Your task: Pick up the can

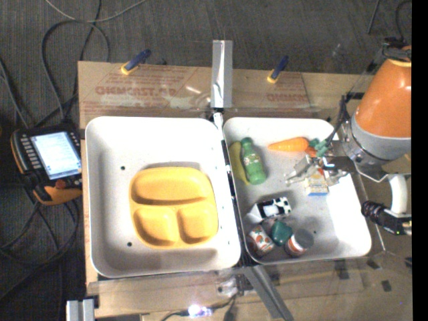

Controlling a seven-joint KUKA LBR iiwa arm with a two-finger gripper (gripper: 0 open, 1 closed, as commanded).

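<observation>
Two small cans lie at the front of the right bin (348, 236). One can (260, 240) is red and white with a patterned label. The other can (299, 243) is reddish with a grey lid facing up. A dark teal object (281, 231) sits between them, touching both. My gripper (306, 170) hangs over the right bin's back right part, just below the carrot (289, 144) and well behind the cans. Nothing can be made out in its grasp. The orange band of the arm (386, 105) rises at the right edge.
The right bin also holds a green bottle (252, 160) beside a yellow-green item (236, 162), a black and white cow toy (273, 208), and a small white and blue packet (317, 187) under the gripper. A yellow divided tray (175, 204) lies in the left bin (107, 179).
</observation>
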